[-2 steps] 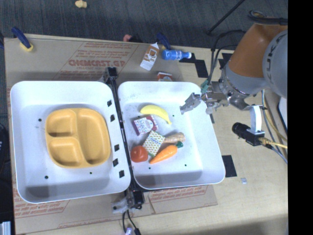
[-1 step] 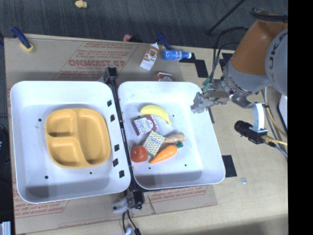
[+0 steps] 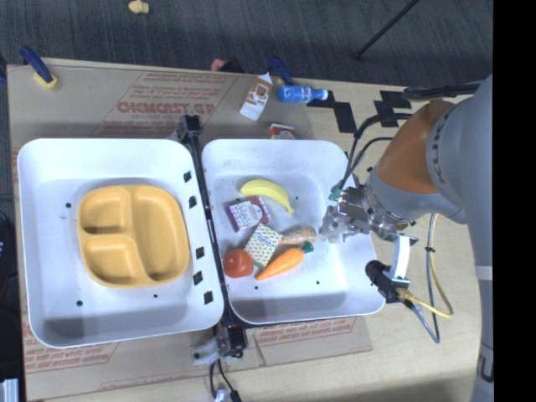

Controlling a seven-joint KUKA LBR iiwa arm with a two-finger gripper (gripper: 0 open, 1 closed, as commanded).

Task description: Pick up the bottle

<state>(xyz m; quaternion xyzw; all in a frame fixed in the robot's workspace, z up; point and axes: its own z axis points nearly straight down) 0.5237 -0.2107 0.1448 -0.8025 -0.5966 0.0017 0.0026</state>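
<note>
Currently the bottle (image 3: 301, 95) lies on its side on the cardboard sheet (image 3: 167, 103) behind the right bin (image 3: 335, 301), outside both bins and near a small carton (image 3: 256, 97). It is blue with a pale neck end pointing toward the right of the view.

The gripper (image 3: 335, 223) hangs over the right-hand part of the right bin, well apart from the bottle. How far it is open cannot be told from this angle, and nothing is seen in its hold.

The right bin contains a banana (image 3: 268, 194), a carrot (image 3: 281, 263), a tomato (image 3: 238, 263) and two small packets (image 3: 255, 229). The left bin (image 3: 46, 312) holds a yellow divided tray (image 3: 134, 234).

Handling assessment:
- The bottle appears small and probably plastic, therefore light.
- The body is likely smooth and round; expect it to roll or slip if pushed from one side.
- Thin walls may flex under a hard squeeze.

Recommended hold: close across the blue body near its middle, jaws set square to the long axis. Avoid the narrow neck end, where the bottle would likely pivot out.
</note>
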